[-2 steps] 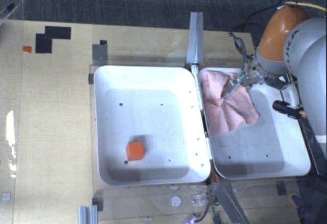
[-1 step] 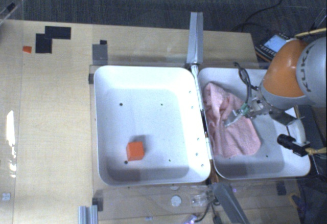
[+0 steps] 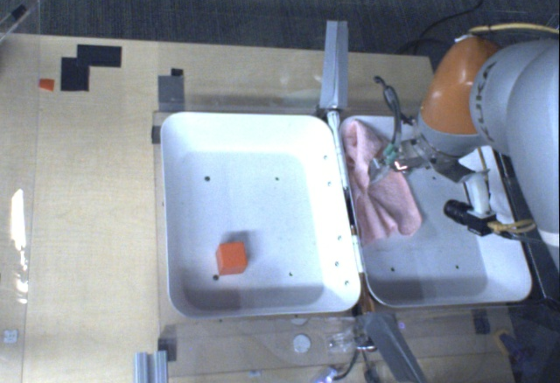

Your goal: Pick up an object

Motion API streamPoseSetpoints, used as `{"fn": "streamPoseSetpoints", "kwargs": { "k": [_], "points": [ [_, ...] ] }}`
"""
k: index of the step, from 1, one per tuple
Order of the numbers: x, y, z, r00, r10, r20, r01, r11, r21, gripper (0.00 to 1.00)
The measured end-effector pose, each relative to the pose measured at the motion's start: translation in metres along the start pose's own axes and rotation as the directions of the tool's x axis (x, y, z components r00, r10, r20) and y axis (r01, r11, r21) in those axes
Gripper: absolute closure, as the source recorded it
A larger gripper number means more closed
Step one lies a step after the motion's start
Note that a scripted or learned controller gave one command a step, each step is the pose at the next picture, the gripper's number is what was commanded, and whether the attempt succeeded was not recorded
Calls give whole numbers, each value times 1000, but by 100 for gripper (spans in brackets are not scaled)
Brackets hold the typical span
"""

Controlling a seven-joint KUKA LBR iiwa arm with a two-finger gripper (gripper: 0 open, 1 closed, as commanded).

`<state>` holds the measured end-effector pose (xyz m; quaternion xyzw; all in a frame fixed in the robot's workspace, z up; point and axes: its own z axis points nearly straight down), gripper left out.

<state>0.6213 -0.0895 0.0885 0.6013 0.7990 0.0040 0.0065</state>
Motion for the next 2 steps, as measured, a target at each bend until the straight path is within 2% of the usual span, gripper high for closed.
{"fn": "streamPoseSetpoints", "kwargs": {
  "k": [1, 2],
  "points": [
    [-1, 3, -10, 1000, -7, 4, 7, 1000, -4, 100],
    [26, 60, -94, 983, -184, -5, 184, 983, 9, 100]
  ]
}}
